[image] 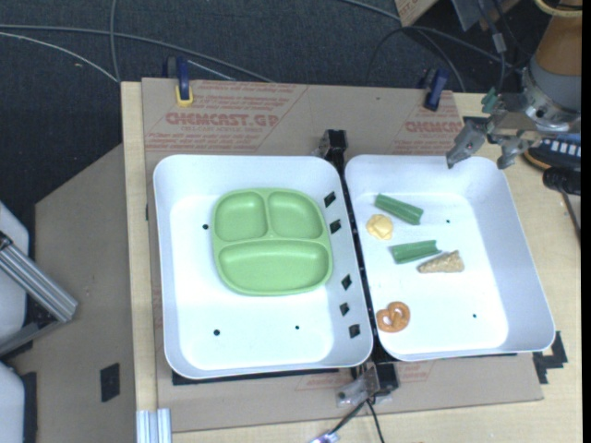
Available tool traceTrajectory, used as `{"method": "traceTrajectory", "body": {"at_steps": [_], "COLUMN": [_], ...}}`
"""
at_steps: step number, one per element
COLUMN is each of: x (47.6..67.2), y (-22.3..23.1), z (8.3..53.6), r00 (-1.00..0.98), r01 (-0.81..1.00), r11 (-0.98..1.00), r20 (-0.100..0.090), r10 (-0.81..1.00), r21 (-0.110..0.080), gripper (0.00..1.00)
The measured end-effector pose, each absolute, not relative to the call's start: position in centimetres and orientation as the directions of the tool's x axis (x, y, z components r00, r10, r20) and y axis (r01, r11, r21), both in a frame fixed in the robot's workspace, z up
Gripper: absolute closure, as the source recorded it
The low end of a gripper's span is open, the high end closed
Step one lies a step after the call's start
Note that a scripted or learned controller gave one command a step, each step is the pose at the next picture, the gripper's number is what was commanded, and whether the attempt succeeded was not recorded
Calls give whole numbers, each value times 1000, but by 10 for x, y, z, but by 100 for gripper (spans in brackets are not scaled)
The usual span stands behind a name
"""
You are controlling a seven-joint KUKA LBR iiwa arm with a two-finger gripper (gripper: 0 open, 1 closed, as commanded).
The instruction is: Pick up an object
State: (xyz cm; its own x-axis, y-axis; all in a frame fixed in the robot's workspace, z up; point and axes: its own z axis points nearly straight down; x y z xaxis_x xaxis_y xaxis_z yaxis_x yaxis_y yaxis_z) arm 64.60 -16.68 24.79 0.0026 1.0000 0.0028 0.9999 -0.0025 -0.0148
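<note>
The green stick (399, 209), yellow piece (379, 226), second stick (413, 251), cracker (441, 263) and pretzel (394, 317) lay loosely spaced mid right bin (522, 275), well below-left of the gripper (482, 149), spread, empty, above the far rim.

left bin (185, 340): divided plate (271, 242) | right bin (517, 293): five food pieces

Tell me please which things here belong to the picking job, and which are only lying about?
For the job:
- tool, open, above the right bin's far edge
- two green sticks
- yellow piece
- tan wedge
- orange pretzel
- right bin that holds them

Just lying about:
- green divided plate in the left bin
- blue clamps
- cables
</note>
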Motion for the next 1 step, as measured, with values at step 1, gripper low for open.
{"method": "traceTrajectory", "body": {"at_steps": [1], "x": [648], "y": [-166], "z": [257], "r00": [0], "r01": [1000], "r11": [0], "r20": [0], "r10": [1000], "r21": [0], "gripper": [0]}}
